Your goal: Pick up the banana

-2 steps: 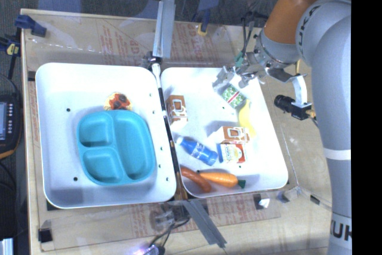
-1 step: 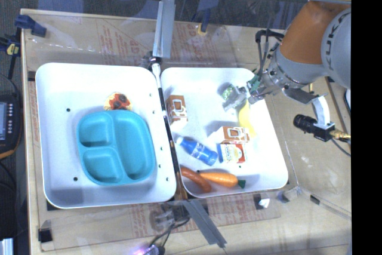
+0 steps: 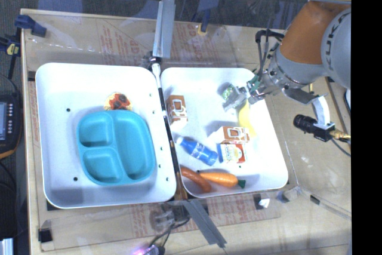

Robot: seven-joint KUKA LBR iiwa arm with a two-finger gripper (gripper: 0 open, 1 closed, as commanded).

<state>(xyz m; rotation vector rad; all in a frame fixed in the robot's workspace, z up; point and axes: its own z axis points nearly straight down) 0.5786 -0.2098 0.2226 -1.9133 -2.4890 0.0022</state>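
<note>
Fingers [image 3: 237, 96] hang over the right bin's [image 3: 276, 146] far side, just above the banana [image 3: 245, 116]; whether they are parted or closed is unclear. Judged light, soft and easily bruised, the banana suits a gentle hold across its middle. A carton [image 3: 234, 134] crowds its near end; the bin's right wall is close.

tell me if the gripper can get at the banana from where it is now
Probably yes: the gripper is right over the banana's upper end in the right bin, and nothing lies on top of it.
</note>
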